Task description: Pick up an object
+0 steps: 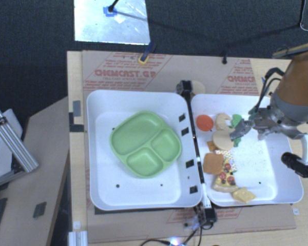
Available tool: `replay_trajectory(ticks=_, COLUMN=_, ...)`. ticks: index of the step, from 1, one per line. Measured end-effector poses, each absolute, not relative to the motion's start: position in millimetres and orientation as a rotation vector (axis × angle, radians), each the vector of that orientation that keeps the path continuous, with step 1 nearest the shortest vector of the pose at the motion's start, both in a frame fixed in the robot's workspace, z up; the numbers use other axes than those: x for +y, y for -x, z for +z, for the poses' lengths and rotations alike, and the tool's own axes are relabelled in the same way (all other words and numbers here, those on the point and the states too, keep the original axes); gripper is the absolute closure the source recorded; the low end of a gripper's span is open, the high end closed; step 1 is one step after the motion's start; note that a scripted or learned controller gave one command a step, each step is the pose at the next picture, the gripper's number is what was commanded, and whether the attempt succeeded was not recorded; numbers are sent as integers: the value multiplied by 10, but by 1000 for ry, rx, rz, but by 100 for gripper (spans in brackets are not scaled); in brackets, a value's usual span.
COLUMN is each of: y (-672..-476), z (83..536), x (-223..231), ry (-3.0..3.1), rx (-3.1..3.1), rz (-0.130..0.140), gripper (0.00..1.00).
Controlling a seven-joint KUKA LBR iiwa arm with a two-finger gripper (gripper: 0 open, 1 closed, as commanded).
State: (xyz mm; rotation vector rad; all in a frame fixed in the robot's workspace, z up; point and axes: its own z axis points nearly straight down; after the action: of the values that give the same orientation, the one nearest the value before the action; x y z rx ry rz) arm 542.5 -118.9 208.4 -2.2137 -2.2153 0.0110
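Robot arm reaches into the right of two white bins.

The gripper [240, 132] hovers beside a green toy [236, 120]; whether it grips cannot be told. About seven toy foods cluster by the right bin's [277, 188] left wall, its right half bare. One green divided plate [145, 143] lies in the left bin [100, 178].

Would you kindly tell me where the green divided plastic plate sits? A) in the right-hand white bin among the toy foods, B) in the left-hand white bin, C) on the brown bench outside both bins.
B: the green divided plastic plate lies flat inside the left-hand white bin, apart from the toy foods in the other bin.
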Motion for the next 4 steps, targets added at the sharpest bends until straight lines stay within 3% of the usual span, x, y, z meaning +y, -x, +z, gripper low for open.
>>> replay_trajectory(ticks=1, y=-5452, z=2155, x=-1187, ry=2218, rx=-2225, rz=-2, gripper=0)
replay_trajectory(ticks=2, y=-5389, z=1711, x=-1146, ry=2220, rx=-2223, rz=0, gripper=0)
replay_trajectory(ticks=4, y=-5463, z=858, x=-1166, ry=2219, rx=-2222, rz=-7, gripper=0)
